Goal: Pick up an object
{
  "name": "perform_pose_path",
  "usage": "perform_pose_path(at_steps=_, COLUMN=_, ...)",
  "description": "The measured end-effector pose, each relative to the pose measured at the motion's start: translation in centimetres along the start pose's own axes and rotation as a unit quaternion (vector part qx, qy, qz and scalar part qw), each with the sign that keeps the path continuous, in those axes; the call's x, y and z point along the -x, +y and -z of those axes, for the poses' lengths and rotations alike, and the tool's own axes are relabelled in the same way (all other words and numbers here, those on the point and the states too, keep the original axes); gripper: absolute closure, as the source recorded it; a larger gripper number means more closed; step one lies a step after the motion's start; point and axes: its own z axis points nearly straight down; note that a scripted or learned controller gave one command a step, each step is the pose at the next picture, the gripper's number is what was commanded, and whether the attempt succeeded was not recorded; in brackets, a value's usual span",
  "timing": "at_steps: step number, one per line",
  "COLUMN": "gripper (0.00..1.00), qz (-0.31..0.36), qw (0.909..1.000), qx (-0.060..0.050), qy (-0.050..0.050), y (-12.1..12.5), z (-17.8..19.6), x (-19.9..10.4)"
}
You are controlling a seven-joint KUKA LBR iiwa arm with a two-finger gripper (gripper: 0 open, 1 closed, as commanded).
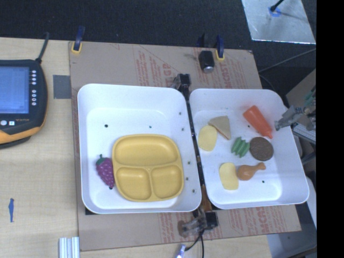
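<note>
The right bin holds several toy foods: an orange carrot, a tan wedge, a pale yellow piece, a green vegetable, a round brown patty, a chicken drumstick and a second yellow piece. My gripper comes in at the far right, over the bin's right rim and just right of the carrot's lower end. It is small and partly cut off at the edge. Nothing is seen held in it.
The left bin bears a yellow divided plate with purple grapes beside its left edge. A teach pendant lies on the bench at far left. Clamps sit at the cardboard's back edge.
</note>
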Motion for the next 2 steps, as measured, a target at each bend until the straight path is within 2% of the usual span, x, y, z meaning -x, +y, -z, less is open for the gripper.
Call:
perform_pose_path(at_steps=1, gripper=0.00, qz=0.001, qw=1.0000, qx=-0.001, qy=0.000, y=7.5, z=-8.6, x=0.5)
perform_pose_path(at_steps=2, gripper=0.00, qz=0.001, qw=1.0000, qx=-0.001, qy=0.000, y=12.7, z=-19.0, x=0.5)
